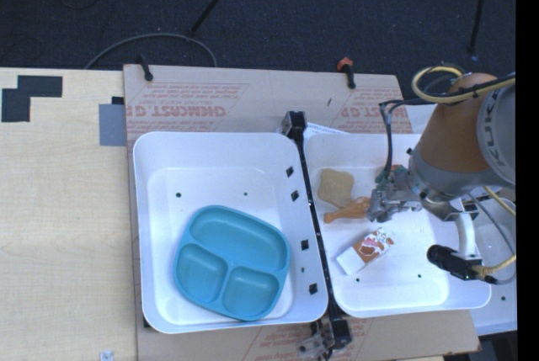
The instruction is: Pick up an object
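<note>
The pale wooden bench (59, 208) carries two shallow white plastic bins side by side. The left bin (160, 161) holds a light-blue plastic tray (232, 261) with three compartments, lying flat towards its near side. A black divider strip (307, 216) runs between the bins.

The right bin (421, 292) holds the candidate objects: a tan, rounded, sponge-like block (336, 185) towards the far left of the bin, a slim orange stick-shaped piece (347, 211) just beside its near edge, and a small white packet with a red-and-brown printed picture (365, 251) lying near the middle of the floor. The tool (383, 206) on the grey arm with an orange band (459, 140) hangs low over this bin, close to the right end of the orange piece and just beyond the packet; whether it is open or closed cannot be told, and nothing is visibly held.

Judged from this layout, the step in hand is the approach to a grasp. It is best done by committing to one object, probably the orange piece or the packet, centring the tool over it, aligning the closing direction across the narrow dimension, and descending fully to the bin floor before closing. Crowding against the tan block risks a deflected or double contact.
</note>
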Controlling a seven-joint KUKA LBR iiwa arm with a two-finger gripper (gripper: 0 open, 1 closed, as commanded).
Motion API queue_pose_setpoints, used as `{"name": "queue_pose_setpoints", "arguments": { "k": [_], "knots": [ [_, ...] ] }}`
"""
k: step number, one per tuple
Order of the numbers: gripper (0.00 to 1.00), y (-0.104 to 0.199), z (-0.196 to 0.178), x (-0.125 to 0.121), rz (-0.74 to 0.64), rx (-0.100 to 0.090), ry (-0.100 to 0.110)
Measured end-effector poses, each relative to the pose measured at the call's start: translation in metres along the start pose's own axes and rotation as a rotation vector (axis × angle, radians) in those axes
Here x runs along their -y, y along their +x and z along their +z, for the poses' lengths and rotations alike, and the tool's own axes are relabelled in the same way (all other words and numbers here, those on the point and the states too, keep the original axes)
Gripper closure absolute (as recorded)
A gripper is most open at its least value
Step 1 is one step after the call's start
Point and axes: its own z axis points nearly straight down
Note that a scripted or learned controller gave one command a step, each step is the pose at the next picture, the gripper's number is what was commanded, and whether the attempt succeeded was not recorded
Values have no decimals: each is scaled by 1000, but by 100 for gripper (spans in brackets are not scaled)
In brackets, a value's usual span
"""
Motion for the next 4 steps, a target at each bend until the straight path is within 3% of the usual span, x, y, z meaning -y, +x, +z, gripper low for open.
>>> {"name": "queue_pose_setpoints", "arguments": {
  "k": [2,4],
  "knots": [
    [100,2,-126,0,-7,1,-3],
    [100,107,-125,1,-11,-3,6]
  ]
}}
